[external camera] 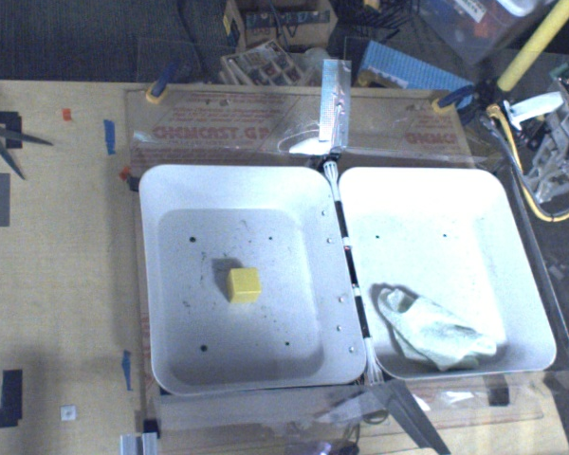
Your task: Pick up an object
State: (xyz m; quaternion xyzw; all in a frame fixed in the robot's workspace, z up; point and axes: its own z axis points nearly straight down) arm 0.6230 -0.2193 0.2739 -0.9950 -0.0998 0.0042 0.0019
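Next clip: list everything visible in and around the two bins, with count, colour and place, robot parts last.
left bin: 1, white, left half of the bench
right bin: 1, white, beside the left bin, touching along the middle
block: 1, yellow, near the middle of the left bin floor
crumpled cloth: 1, whitish, pale green tinge, front of the right bin
clear plastic sheet: 1, transparent with red print, behind the bins
blue clamps: 2, at the sheet's rear corners
robot arm: part, yellow-banded, top right corner; gripper state unclear

Two white bins are counted on the table: a left bin (171, 207) and a right bin (474, 207). One yellow block (245, 284) is counted in the left, and one crumpled white cloth (434, 332) at 6 o'clock in the right.
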